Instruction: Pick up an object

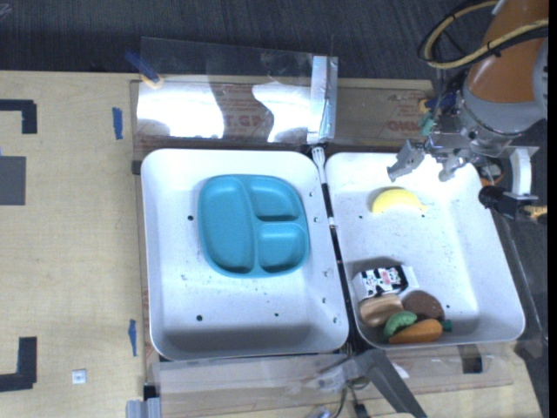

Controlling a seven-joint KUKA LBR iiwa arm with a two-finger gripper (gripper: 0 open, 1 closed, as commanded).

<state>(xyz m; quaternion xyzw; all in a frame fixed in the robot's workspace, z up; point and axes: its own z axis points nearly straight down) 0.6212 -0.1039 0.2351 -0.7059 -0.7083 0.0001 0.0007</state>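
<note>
From above, the gripper (pixel 426 161) hangs over the far end of the right bin (pixel 487 259) with its two fingers spread wide and nothing between them, the grey arm with its orange band (pixel 513 24) reaching in from the right. Just below and to the left of the fingertips a yellow lemon-like object (pixel 396 200) lies on the bin floor, apart from them. At the near end of the same bin huddle a black-and-white patterned card (pixel 383 279), a tan bread roll (pixel 379 308), a brown round piece (pixel 424 303), a green piece (pixel 400 322) and an orange carrot-like piece (pixel 418 331), while the left bin (pixel 174 303) holds a blue divided tray (pixel 254 225).
</note>
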